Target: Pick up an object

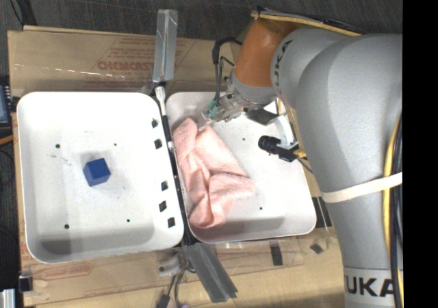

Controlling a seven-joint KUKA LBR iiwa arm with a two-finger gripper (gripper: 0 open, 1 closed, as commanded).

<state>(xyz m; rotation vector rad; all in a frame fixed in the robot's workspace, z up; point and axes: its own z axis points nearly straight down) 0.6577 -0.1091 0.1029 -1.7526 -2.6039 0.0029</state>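
Gripper, fingers unreadable, sits at the pink towel's upper end in the right bin, centre frame; seemingly nothing lifted, the grasp remains undone.

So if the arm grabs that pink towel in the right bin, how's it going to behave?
The pink towel lies bunched in soft folds, so it will probably hang floppy and unfurl when lifted. It looks light for its bulk. Its terry-like surface should grip well, not slip. Pushed, it would likely crumple against the right bin wall rather than slide.
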